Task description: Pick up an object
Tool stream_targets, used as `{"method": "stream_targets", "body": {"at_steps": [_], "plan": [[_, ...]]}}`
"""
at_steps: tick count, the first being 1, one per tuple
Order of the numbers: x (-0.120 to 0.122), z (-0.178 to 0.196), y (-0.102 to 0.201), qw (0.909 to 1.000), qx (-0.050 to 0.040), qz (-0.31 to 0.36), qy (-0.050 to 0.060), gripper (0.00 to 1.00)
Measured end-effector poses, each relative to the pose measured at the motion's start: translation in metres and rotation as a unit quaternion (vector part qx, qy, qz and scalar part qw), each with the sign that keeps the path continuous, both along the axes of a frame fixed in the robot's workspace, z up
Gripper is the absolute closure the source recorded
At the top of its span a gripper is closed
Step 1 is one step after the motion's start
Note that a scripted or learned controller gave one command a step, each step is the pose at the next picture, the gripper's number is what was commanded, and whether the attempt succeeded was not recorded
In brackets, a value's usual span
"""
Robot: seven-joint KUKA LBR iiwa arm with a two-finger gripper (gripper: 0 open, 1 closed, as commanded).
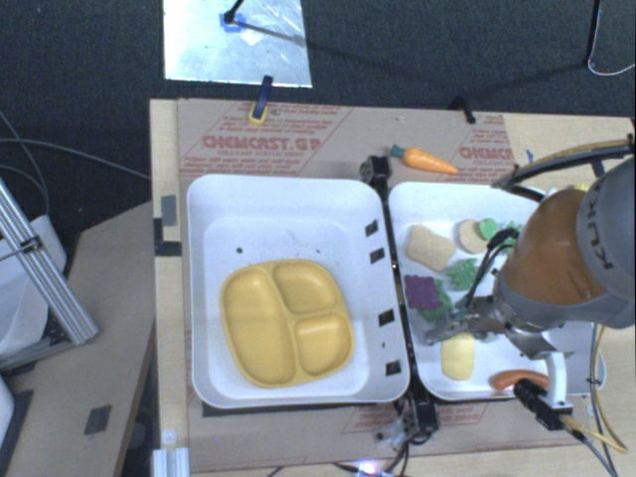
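Two shallow white bins sit side by side on the surface (298,127), which is covered with printed cardboard. The left bin (209,207) holds a yellow divided tray (286,322) with three compartments, lying toward that bin's front left part. The right bin (422,199) holds the toy food. A pale bread-like piece (430,248) lies near its rear left area, with a round cream slice (469,235) and a small green piece (487,230) just beside it toward the rear edge. A purple grape bunch (424,293) lies along the divider side, next to a green leafy piece (463,273). A pale yellow piece (457,357) lies near the front edge, and an orange sausage-like piece (517,378) lies at the front edge toward the right. A toy carrot (423,160) lies outside the bins on the surface, just behind the rear left corner of the right bin.

The arm (556,256) hangs low over the right half of the right bin and hides what lies beneath it. The gripper (449,330) points toward the divider, just above the pale yellow piece and right by the grapes; whether the jaws are apart or together cannot be told, and nothing shows between them.

Behind the surface a shiny metal sheet (237,28) lies on the dark floor.
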State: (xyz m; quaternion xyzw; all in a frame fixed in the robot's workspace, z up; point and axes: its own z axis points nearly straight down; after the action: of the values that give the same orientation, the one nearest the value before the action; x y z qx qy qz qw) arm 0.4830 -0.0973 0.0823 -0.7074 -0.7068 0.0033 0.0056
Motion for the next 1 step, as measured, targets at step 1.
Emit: {"method": "stream_targets", "body": {"at_steps": [1], "plan": [[0.0054,0.1733,-0.0122,0.9999,-0.0031,0.002,-0.013,0.00]]}}
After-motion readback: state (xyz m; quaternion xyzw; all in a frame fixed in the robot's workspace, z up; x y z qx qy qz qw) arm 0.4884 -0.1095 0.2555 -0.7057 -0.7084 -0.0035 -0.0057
